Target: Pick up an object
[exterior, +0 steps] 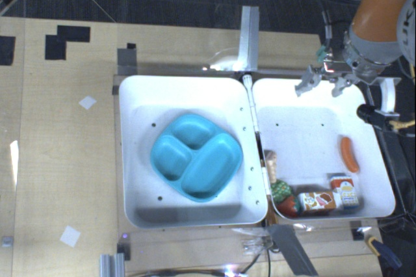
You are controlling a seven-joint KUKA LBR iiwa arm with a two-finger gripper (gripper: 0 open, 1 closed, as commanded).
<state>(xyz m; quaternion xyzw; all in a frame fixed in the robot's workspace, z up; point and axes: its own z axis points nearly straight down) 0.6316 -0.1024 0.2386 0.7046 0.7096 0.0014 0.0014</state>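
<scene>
My gripper [322,82] hangs over the far edge of the right bin [305,132], fingers spread apart with nothing between them. Below me, a sausage [349,153] lies near that bin's right edge. Along its near edge sit a small carton [344,191], a can on its side [316,201], and what may be vegetables [283,199] in the near-left corner. The left bin [140,139] holds a blue divided plate [196,156] at its middle.

Arm: the grey arm with the orange band [383,6] is cut off by the right edge.
Packets: print on the small red-and-white packets [331,197] is too small to read.
Corner cluster: the green and red items [283,199] blur together, identity unclear.
</scene>
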